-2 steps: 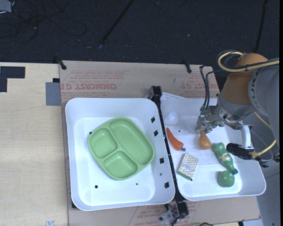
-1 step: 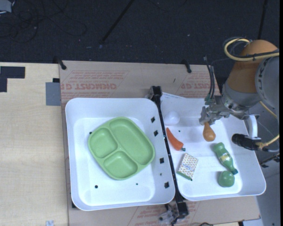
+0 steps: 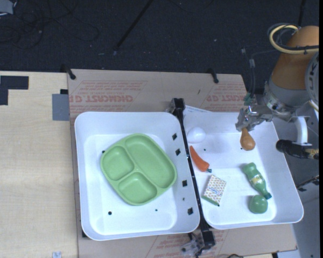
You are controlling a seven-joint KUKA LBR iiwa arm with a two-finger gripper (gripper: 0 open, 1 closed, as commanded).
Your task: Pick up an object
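While the green divided plate (image 3: 138,168) lies in the left bin (image 3: 91,123), the right bin (image 3: 282,160) holds a carrot (image 3: 198,158), packet (image 3: 215,190) and green bottle (image 3: 257,179). Hanging just over a brown pear-shaped object (image 3: 247,139), the hand (image 3: 250,119) looks to be in the approach step; I cannot tell its opening. Next, it likely needs a straight descent.

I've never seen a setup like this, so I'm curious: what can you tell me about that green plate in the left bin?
The green plate is a pale green, rounded tray, plastic by its look, split into three compartments by raised ridges. It lies flat, turned at a slant, in the middle of the left bin. It touches only the bin's floor.
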